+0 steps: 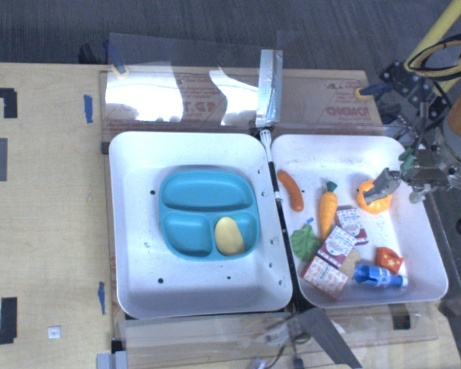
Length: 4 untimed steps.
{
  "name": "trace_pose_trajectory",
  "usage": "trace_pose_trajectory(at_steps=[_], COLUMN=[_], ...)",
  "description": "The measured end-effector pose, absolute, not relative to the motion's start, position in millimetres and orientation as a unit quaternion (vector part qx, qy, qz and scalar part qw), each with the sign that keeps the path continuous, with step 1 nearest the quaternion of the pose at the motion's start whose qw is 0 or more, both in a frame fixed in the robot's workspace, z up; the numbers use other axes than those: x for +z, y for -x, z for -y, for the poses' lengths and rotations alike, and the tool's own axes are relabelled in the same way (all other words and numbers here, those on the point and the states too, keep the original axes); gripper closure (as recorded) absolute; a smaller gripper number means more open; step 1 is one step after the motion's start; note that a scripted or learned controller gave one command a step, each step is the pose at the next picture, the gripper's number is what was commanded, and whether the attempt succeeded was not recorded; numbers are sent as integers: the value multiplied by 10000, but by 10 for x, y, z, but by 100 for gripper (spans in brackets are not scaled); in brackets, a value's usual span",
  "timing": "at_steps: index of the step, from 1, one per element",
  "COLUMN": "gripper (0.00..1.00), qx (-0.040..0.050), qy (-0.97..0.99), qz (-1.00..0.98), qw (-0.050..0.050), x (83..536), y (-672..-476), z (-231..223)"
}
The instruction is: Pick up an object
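Since the gripper [384,183] sits right at the orange pepper toy [373,198] near the right bin's [438,275] far right side, that looks like the target; can't tell how the pincer stands. Probably light hollow plastic, rounded and slick, best taken across its middle. White bin floor is smooth, some room around the pepper; carrot [327,212] near, left bin [127,283] holds a blue tray [177,198] with a yellow lump [230,236]

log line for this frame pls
gripper: over right bin, at orange toy | grasp: unconfirmed | left bin: blue tray, yellow item
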State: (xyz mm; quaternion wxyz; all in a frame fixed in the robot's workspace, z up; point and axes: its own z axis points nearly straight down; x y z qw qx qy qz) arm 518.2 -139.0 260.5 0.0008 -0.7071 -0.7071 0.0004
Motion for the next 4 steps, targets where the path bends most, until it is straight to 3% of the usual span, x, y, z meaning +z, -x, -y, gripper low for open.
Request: trace_pose_trajectory(at_steps=[1, 2, 3, 4], gripper=[0, 0, 100, 100], qx=[35, -43, -64, -29], qy=[7298, 7230, 7240, 7233], qz=[6837, 6909, 6897, 6906], qw=[53, -57, -98, -16], x=[1283, 922, 1028, 1869], y=[-5665, -5729, -5759, -6105], z=[941, 1086, 1104, 492])
